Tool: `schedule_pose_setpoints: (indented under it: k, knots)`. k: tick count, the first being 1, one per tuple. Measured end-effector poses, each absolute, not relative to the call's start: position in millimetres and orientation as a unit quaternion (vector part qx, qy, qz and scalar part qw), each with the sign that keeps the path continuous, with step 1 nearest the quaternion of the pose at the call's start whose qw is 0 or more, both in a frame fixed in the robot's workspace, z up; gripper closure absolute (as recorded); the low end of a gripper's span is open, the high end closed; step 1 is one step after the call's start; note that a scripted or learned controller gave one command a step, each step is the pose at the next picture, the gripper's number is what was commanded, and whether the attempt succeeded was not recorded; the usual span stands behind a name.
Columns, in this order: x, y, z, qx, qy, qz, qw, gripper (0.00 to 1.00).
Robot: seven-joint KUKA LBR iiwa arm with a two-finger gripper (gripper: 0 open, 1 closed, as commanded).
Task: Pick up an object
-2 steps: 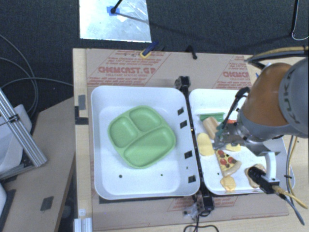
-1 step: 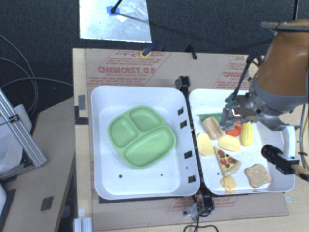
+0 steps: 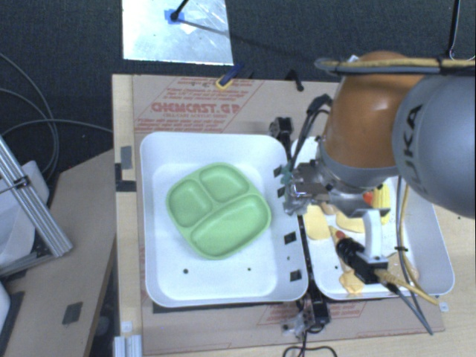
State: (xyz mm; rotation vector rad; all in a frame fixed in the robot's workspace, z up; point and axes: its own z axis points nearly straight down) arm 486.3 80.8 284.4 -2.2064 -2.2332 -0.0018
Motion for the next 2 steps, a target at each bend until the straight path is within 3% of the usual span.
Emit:
schedule_pose_setpoints:
  k: [1,2]
  knots:
    - [486.2,120.3,252.1,-0.704,-0.710,0.0001,0.001,1.00]
    - [514.3,239.0,491.3,-0.703,-0.711,-0.0110,-0.003,1.00]
